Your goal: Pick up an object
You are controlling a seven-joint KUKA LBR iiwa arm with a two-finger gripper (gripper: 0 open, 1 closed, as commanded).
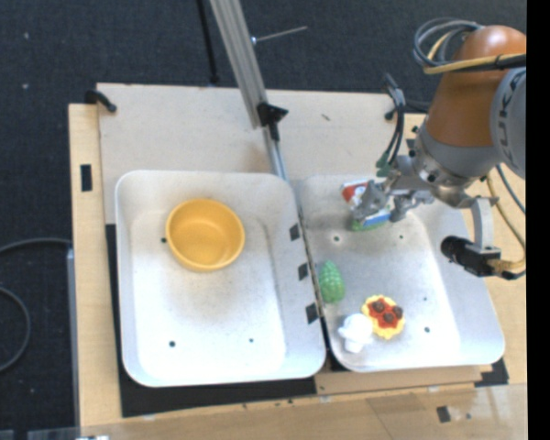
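Note:
My gripper [378,205] hangs over the far left part of the right bin [458,328]. Right beside it I see a small red and white piece [352,191] and a blue and green piece [374,220]; whether either one is held or lies on the bin floor is unclear. Nearer the front of that bin lie a green bumpy object [330,282], a yellow object with red spots [383,317] and a small white object [355,333]. A yellow bowl [204,235] stands in the left bin [211,346].
A slanted metal pole [247,71] rises behind the bins, ending near the divide between them. A black cable end [467,253] dangles over the right bin's right side. The bins' inner rims meet near the green object.

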